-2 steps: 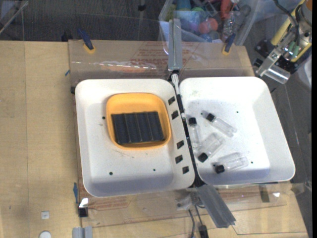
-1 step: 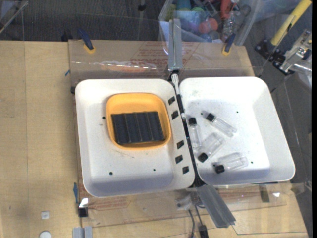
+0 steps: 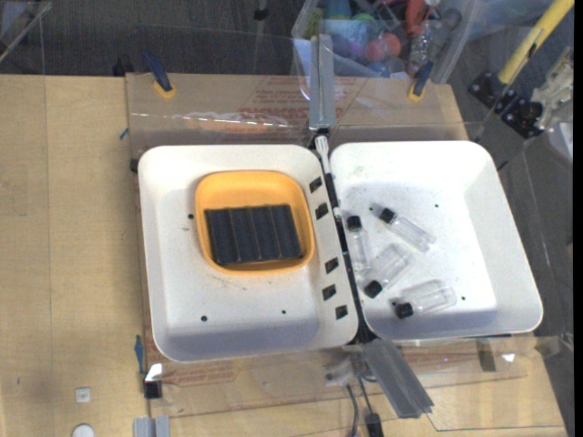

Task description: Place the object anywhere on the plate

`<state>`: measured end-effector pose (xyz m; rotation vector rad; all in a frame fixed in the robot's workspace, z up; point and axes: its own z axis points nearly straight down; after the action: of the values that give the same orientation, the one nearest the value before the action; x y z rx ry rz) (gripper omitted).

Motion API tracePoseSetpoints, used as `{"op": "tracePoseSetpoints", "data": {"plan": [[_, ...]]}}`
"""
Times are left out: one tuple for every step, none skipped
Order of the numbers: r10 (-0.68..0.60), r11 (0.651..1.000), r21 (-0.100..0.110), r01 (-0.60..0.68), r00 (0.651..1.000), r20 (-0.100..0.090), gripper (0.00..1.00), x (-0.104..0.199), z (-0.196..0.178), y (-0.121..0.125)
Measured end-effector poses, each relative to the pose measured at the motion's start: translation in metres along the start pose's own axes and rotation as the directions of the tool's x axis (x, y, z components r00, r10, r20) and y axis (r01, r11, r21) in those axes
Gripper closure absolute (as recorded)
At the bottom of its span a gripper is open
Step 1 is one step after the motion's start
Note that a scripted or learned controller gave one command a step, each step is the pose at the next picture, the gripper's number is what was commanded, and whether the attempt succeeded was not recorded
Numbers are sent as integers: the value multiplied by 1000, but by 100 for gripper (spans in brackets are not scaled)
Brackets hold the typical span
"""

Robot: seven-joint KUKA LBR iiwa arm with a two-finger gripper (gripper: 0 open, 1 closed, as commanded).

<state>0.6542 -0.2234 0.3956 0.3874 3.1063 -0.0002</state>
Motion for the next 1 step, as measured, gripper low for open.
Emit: {"op": "tracePoseSetpoints", "data": {"plan": [[-327, 945, -1, 327, 945, 1, 100, 5, -42, 0]]}}
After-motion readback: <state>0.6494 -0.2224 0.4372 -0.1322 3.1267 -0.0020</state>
